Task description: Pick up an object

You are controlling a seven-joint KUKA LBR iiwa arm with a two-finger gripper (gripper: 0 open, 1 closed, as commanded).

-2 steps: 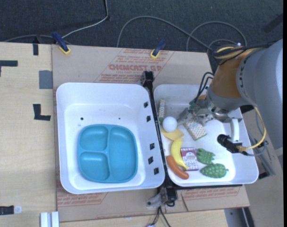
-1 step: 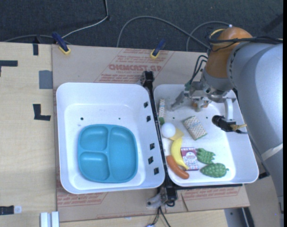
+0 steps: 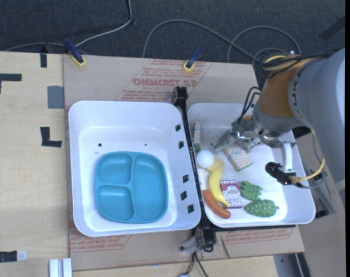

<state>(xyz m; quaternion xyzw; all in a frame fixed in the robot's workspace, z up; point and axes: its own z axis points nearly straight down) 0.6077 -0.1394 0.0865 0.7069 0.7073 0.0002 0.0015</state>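
The right bin [image 3: 298,212] holds several small items. A white egg-like ball [image 3: 204,158] lies beside a yellow banana [image 3: 215,179]. Below them are an orange sausage [image 3: 215,204], a red box [image 3: 230,193] and two green vegetables [image 3: 251,190] [image 3: 261,208]. A speckled tan packet [image 3: 239,157] lies near the bin's middle. My gripper [image 3: 237,138] hangs low over the bin's upper half, just above that packet. I see nothing held in it.
The left bin [image 3: 82,117] holds a blue divided plate [image 3: 131,187]. A small striped item [image 3: 196,134] lies by the wall between the bins. The grey arm with its orange band [image 3: 278,94] covers the right bin's far right side. Cables trail behind the bench.
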